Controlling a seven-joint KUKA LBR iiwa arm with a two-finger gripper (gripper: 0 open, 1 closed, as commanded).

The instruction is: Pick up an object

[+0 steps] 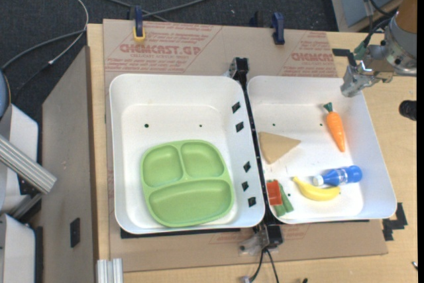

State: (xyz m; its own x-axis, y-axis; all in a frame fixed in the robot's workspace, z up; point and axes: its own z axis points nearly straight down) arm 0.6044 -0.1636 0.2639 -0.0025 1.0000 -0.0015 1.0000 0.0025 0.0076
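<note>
- Bench: a cardboard-covered board carrying two shallow white bins side by side, the left bin [126, 96] and the right bin [377, 162], seen from above at a slant
- Left bin contents: one green divided plate [187, 182] lying flat in the near half; the far half is bare white floor
- Right bin contents: a toy carrot [335, 129] near the far right wall, tip pointing toward the viewer; a tan wedge [277, 144] near the dividing wall; a banana [315, 189] toward the near wall with a blue bottle [339, 176] just beside and partly over it; a small red and green block [277, 196] in the near left corner
- Gripper [351, 84]: hangs at the far right corner of the right bin, over the rim, with the arm entering from the right; nothing is seen between its tips, and whether it is spread or closed cannot be told at this size
- Task progress: judged as not begun in effect; every candidate object rests on a bin floor and none is lifted
- Remaining work: choose an object, descend onto it, close and raise it; the carrot lies nearest the gripper, yet well apart from it
</note>
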